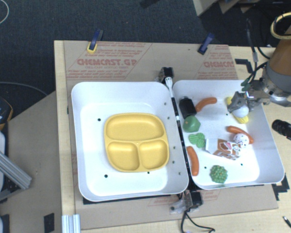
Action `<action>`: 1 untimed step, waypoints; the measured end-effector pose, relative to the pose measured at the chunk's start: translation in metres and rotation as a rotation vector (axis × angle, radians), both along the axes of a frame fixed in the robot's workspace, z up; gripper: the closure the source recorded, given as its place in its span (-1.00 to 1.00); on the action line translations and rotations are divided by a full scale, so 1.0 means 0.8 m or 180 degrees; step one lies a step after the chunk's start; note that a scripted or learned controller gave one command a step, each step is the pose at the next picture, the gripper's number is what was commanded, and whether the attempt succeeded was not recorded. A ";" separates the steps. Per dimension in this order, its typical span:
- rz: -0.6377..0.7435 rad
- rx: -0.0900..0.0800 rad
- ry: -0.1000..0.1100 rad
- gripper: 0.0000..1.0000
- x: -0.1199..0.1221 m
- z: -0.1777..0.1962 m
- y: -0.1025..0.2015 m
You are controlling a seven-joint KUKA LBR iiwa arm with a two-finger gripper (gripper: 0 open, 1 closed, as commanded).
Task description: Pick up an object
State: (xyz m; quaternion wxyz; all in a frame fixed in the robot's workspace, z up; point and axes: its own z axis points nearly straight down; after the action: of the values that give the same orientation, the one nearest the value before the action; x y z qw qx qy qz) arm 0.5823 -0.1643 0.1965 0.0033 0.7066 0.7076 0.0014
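Note:
My gripper [243, 101] hangs over the right bin [262, 171] near its far right corner. Directly under it lies a small yellow and white object [240, 112], which touches or nearly touches the gripper's tip. Elsewhere in this bin are a black block [186, 106], three orange sausages [206, 102] [239, 131] [193, 160], a green pepper-like piece [191, 124], two green broccoli pieces [198, 140] [218, 174], a brown and white packet [227, 148] and a small white figure [240, 140].
The left bin [87, 130] holds a yellow divided tray [136, 141]. A black bar with clamps [174, 108] runs between the two bins. The arm's orange band [286, 57] rises at the right edge. Dark floor surrounds the bench.

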 end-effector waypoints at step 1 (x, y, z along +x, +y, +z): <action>0.0001 0.0001 0.0003 1.00 0.001 0.038 0.000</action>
State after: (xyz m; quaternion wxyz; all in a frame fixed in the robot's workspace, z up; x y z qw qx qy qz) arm 0.5834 -0.1644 0.2268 0.0028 0.7065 0.7077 0.0012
